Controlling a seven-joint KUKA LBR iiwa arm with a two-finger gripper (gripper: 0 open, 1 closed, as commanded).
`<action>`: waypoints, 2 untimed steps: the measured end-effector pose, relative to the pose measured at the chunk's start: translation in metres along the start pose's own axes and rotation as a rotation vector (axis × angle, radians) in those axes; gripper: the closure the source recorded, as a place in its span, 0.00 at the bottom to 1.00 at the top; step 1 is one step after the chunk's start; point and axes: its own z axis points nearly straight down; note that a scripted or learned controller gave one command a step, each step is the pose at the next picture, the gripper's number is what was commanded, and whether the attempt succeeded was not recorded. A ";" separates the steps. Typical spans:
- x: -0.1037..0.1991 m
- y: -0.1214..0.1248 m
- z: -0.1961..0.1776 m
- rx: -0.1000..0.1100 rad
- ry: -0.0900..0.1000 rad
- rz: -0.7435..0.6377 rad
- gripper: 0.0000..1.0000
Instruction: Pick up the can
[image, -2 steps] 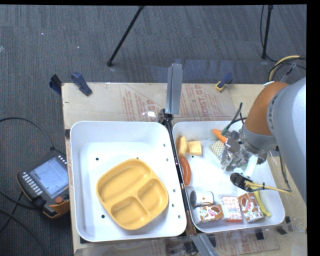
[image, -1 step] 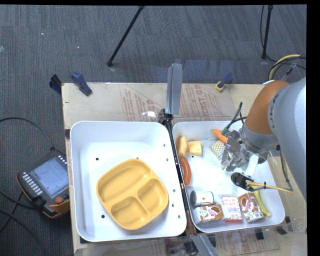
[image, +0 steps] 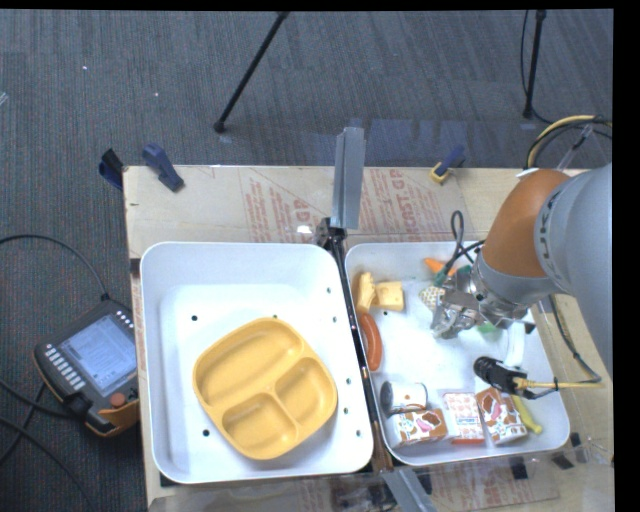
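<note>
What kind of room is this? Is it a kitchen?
Probably not a kitchen. It looks like a robot lab or workshop: a grey and orange robot arm reaches over two white bins on a bench, a handheld control pad lies on the carpet, and tripod legs stand behind.

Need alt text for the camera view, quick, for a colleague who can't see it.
The arm's end effector hangs over the right bin, apart from the can lying near the cartons at its front edge. The left bin holds a yellow divided plate.

can (image: 404, 397) hemmed: bin wall (image: 377, 420) left, cartons (image: 460, 417) right
</note>
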 end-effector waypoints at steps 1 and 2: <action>0.000 0.000 0.000 0.000 0.000 0.000 0.00; -0.024 0.063 -0.014 0.021 0.023 0.040 0.00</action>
